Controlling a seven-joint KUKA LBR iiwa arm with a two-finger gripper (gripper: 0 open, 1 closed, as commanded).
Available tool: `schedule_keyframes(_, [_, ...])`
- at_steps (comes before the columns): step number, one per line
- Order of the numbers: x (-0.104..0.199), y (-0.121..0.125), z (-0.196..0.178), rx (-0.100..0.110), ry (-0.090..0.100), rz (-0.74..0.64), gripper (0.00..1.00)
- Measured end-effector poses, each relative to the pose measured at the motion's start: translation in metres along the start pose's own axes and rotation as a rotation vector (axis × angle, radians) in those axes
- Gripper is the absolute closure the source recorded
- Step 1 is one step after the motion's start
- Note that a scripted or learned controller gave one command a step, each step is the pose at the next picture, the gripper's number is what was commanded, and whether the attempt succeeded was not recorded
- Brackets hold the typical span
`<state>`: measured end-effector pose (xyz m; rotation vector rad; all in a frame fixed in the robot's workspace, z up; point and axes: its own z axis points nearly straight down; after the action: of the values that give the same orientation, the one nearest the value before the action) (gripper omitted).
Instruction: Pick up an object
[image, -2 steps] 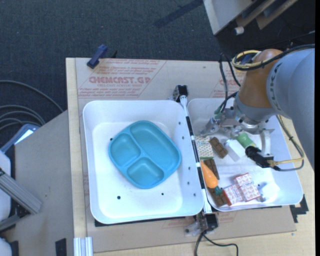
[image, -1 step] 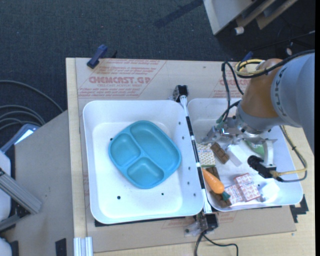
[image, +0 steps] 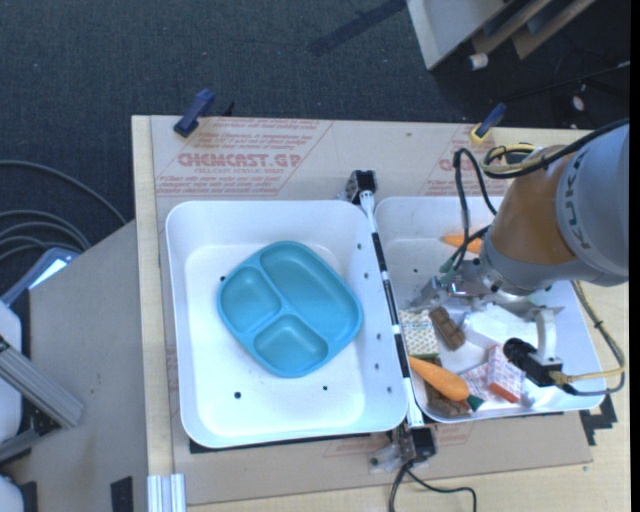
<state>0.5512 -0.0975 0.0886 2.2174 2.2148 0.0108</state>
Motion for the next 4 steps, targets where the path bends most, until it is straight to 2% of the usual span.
schedule_keyframes(1, [-0.003, -0.021, 0.000, -0.002, -0.001, 0.000, 0.00])
schedule_keyframes(2, [0.000, -0.032, 0.000, -0.002, -0.001, 0.001, 0.00])
schedule_keyframes(3, [0.002, -0.032, -0.010, 0.000, 0.002, -0.001, 1.00])
schedule_keyframes(4, [0.001, -0.031, -0.010, -0.001, 0.001, 0.000, 0.00])
